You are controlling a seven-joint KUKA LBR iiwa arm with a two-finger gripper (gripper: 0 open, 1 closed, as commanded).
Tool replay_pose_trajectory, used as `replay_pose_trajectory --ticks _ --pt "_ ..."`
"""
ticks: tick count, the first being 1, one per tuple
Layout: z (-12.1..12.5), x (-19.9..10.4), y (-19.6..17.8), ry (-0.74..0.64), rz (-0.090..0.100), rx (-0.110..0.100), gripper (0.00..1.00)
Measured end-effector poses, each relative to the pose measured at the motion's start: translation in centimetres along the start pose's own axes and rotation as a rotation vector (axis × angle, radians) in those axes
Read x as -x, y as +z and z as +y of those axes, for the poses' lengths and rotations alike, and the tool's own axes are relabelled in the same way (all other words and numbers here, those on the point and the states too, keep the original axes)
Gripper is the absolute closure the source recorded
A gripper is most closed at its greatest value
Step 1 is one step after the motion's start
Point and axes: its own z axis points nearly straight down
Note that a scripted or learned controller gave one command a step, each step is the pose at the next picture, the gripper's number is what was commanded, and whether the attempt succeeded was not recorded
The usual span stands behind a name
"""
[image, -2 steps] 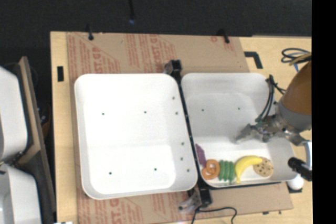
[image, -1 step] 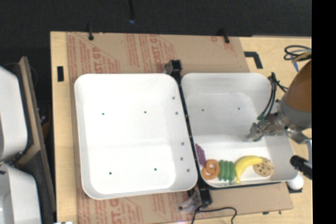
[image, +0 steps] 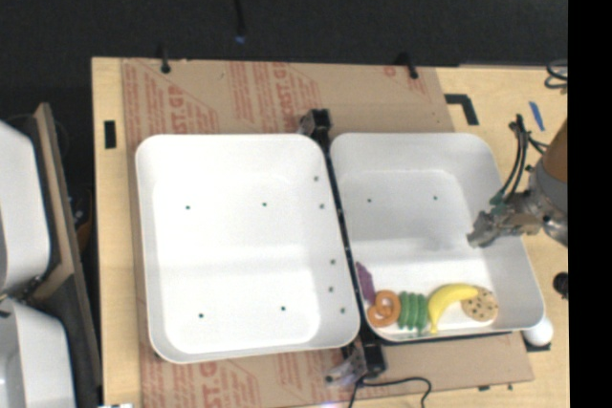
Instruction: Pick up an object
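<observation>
**Toys along the near wall, my gripper at the right rim**

The things I could pick lie in a row along the near edge of the right bin (image: 421, 158); from left to right there is a thin purple piece (image: 364, 280) by the wall between the bins, an orange ring (image: 384, 309), a green ribbed piece (image: 413, 311), a yellow banana (image: 449, 298) and a round cookie (image: 480, 305) with dark specks; the ring, the green piece and the banana touch one another, and the cookie sits against the banana's right end; the purple piece lies just up and left of the ring, close to it, though I cannot tell whether they touch.

My gripper (image: 486, 229) sits above that row, near the right wall of the same bin, well apart from the toys; it reaches in from the right with my grey wrist behind it; nothing shows between my fingers; they are small and blurred here, and I cannot tell how far open they are.

The left bin (image: 229, 244) lies beside the right one, its white floor marked with a few dark dots; both bins rest on a sheet of brown cardboard (image: 220, 100) printed with red letters, laid on the pale wooden bench (image: 497, 91); dark cables (image: 519, 153) run down toward my wrist at the right.
</observation>
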Motion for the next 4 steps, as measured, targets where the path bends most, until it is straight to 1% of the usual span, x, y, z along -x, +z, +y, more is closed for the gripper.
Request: replay_pose_trajectory --ticks 1,2,3,4 --pt "0.5 -0.8 -4.8 -0.001 0.0 0.0 1.0" --pt "0.6 -0.7 -9.8 -0.001 0.0 0.0 1.0" --pt "1.5 -5.4 -8.9 -0.004 0.002 -0.004 1.0" --pt "2.1 -10.5 -8.6 -0.005 0.002 -0.004 1.0"
